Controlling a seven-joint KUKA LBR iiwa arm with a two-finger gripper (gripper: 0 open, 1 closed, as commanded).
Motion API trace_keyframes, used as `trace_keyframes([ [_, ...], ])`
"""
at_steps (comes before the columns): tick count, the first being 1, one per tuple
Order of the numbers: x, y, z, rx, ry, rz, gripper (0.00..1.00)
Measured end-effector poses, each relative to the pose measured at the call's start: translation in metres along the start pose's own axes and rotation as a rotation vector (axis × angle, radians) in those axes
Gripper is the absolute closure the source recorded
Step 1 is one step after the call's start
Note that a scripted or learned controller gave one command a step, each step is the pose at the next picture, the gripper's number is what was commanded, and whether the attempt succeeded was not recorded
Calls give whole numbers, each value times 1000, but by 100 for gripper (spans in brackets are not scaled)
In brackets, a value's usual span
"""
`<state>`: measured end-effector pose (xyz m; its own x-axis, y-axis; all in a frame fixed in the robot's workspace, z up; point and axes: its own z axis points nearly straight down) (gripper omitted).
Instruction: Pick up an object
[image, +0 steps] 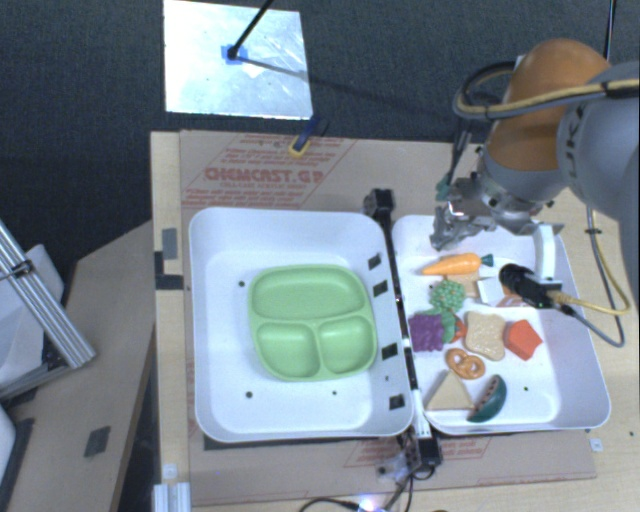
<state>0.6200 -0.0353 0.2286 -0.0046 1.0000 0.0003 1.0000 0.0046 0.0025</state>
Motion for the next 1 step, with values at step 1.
trace_keyframes([
  [1,-8,18,6,-1,0,2,100],
])
